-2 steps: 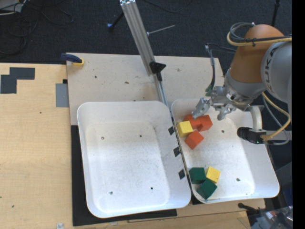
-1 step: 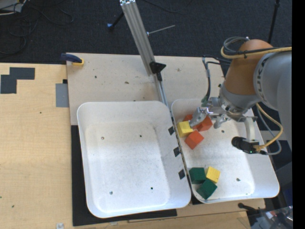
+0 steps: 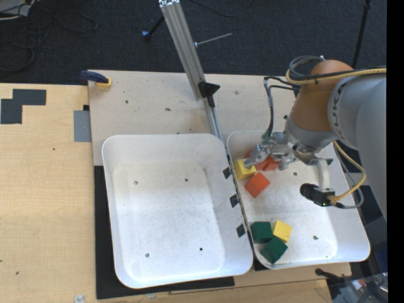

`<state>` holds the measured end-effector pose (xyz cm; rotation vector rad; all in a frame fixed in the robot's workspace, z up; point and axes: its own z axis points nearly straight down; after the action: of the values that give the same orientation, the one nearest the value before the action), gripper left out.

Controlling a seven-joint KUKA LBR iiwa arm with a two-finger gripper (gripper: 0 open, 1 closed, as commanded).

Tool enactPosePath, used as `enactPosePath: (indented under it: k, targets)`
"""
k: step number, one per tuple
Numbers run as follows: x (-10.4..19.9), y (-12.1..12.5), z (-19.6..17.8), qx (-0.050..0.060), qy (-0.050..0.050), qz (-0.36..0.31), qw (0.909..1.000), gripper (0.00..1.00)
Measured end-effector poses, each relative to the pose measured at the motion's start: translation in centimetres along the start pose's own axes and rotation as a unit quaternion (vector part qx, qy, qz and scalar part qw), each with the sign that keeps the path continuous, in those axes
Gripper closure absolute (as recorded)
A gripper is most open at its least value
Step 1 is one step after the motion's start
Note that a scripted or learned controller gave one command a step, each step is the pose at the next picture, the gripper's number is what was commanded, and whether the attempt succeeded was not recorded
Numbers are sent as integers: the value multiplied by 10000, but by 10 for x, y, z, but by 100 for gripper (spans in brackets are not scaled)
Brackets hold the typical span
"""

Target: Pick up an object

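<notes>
My gripper (image 3: 270, 154) hangs low over the far left part of the right bin (image 3: 328, 238). Directly under it lies a red-orange block (image 3: 269, 165), partly hidden by the gripper. A yellow block (image 3: 245, 167) sits just to its left against the bin's wall. An orange block (image 3: 257, 184) lies slightly nearer the front. Whether the gripper touches the red-orange block cannot be made out.
Two green blocks (image 3: 261, 231) (image 3: 274, 250) and a small yellow block (image 3: 283, 230) cluster at the right bin's front left. The left bin (image 3: 126, 169) stands beside it. A slanted metal rail (image 3: 186, 46) rises behind the bins. The arm's cables (image 3: 344, 191) hang at the right.
</notes>
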<state>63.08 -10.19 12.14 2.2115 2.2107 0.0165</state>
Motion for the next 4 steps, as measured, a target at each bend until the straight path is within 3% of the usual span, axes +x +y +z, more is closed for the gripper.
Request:
enactPosePath:
  k: [1,3,4]
  targets:
    - [-1,0,-9,4,14,39,10000,100]
    - [-4,13,-114,74,12,-6,10000,100]
    - [58,12,-118,103,28,-23,9999,100]
